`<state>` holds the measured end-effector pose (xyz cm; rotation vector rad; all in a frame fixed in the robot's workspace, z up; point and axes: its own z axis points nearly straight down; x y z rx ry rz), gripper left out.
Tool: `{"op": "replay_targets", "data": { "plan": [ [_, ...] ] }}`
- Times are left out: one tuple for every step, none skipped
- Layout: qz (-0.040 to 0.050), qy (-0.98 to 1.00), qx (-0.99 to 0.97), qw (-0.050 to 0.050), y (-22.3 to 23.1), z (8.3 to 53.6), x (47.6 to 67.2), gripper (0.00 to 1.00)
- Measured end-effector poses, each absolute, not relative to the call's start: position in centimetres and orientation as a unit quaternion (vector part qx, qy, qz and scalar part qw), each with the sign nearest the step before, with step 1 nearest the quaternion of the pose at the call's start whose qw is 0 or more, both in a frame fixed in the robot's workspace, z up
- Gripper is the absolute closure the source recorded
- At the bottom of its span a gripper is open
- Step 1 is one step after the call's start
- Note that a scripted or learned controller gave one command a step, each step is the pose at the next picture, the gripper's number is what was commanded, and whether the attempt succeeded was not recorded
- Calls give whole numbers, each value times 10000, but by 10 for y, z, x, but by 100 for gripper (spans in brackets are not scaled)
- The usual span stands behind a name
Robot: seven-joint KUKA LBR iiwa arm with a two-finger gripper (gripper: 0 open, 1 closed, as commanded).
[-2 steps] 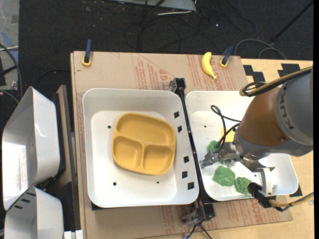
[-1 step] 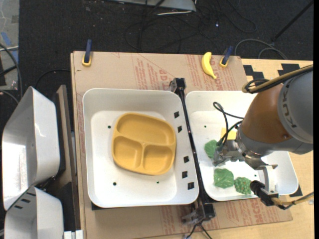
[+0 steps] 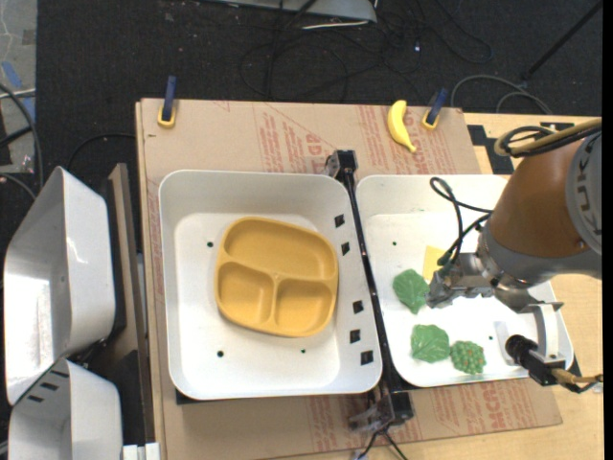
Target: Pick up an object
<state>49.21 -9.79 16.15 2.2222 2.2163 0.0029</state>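
One yellow piece (image 3: 433, 256) half behind tool (image 3: 443, 287)

Two bins side by side on desk (image 3: 249, 132).
Tray (image 3: 277, 276) in left bin (image 3: 182, 257); three food pieces in right bin (image 3: 402, 199), tool (image 3: 442, 290) beside the rear one; banana (image 3: 401, 126) behind the bins.

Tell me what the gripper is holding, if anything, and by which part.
Cannot be told: the gripper sits at the edge of a green piece in the right bin, its tips indistinct.
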Motion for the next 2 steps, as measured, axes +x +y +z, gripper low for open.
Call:
{"op": "replay_targets", "data": {
  "plan": [
    [13,7080,7062,20,-99,205,489,100],
    [10,7084,7058,20,-99,257,491,100]
  ]
}}
